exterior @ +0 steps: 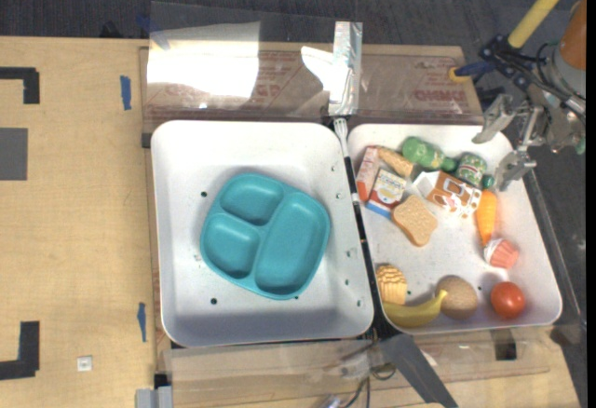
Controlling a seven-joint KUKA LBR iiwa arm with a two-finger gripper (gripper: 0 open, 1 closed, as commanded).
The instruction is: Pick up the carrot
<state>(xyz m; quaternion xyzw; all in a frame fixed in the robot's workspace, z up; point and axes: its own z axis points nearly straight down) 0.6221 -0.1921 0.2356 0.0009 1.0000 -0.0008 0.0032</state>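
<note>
Carrot point(486, 216) lies just below open fingers point(510, 175), ungrasped.

Arm: enters from the right edge, upper part of the view; wrist hardware blurred.
Gripper point(503, 150): over the far right corner of the right bin point(549, 248).
Fingers point(491, 125): two metal fingers angled down and leftward, parted, with nothing between them.

You are looking at a robot lab: two white bins point(168, 210) sitting on a taped plywood counter point(74, 210), toy food point(414, 220) inside.
</note>
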